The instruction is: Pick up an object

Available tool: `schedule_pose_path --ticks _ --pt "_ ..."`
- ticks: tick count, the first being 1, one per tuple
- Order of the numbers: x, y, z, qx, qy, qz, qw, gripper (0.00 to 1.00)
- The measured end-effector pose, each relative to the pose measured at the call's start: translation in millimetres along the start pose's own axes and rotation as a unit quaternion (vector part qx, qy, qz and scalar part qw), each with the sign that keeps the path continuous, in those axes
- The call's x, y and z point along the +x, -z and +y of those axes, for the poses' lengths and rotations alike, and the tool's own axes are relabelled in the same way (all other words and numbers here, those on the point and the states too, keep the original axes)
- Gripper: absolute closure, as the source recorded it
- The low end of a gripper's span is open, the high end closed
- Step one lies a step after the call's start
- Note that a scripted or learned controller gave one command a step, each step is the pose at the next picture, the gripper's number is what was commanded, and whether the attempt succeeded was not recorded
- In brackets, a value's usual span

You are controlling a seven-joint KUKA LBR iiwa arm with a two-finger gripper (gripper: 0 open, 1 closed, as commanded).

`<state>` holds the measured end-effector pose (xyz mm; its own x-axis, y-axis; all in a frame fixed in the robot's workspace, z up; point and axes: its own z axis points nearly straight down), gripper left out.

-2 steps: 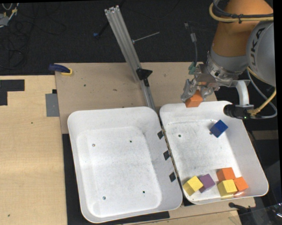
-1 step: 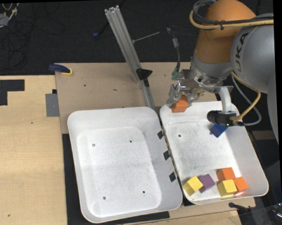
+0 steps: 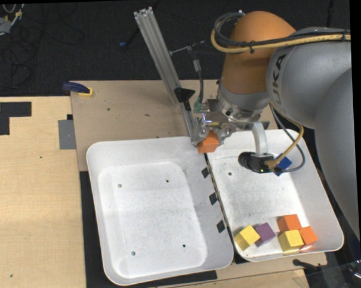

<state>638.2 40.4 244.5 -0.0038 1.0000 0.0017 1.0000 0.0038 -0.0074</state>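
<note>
Tabletop [image 3: 137, 109] is light wood, with a paler wood panel at left carrying black and grey patches. Floor behind is dark with loose cables. A blue-and-yellow clamp [image 3: 76, 87] sits at the tabletop's far left corner. A slanted aluminium rail [image 3: 162, 57] rises from near the bins toward the top of view.

Two white bins side by side on a black mat: left bin [image 3: 110, 173], right bin [image 3: 316, 182]. Black clips run along the seam between them.

Near corner of the right bin holds a cluster of blocks: yellow block [image 3: 247, 235], purple block [image 3: 265, 231], a second yellow block [image 3: 290, 240] and two orange blocks [image 3: 297, 228], all touching or just beside each other.

Arm comes in from the right, orange band at top, wrist pointing down over the far end of the bin seam. The gripper [image 3: 207, 136] is raised above the bin rim. Jaws are closed on an orange cube [image 3: 208, 144], which shows at the fingertips, off the bin floor. A cable with a blue connector [image 3: 283, 164] hangs from the wrist over the right bin.
</note>
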Motion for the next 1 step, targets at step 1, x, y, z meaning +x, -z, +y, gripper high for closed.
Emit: schedule_pose_path --ticks 1 --pt "50.2 -5.1 -10.5 0.000 0.000 0.000 1.0000 1.00"
